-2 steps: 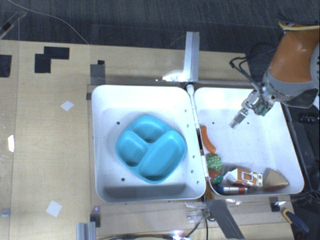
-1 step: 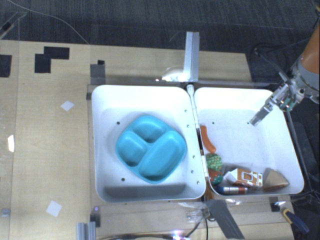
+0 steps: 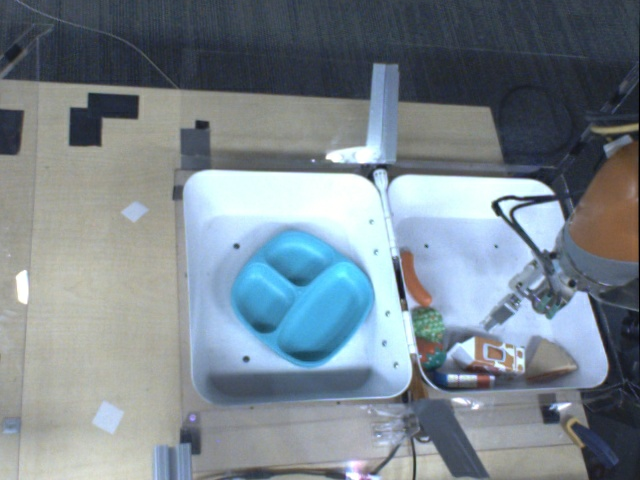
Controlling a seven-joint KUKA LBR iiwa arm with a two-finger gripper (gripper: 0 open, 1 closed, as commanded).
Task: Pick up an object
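My gripper [image 3: 505, 310] hovered over the right bin [image 3: 470, 213], above bare floor; whether my jaws were parted or clenched, I could not tell. The nearest thing, a small carton [image 3: 492, 354], lay just below me along the bin's near wall, its long axis running left to right, tilted slightly. It was crowded by a marker [image 3: 468, 378] and a brown wedge [image 3: 550, 360], so I judged a descent might clip a neighbour or close on nothing.
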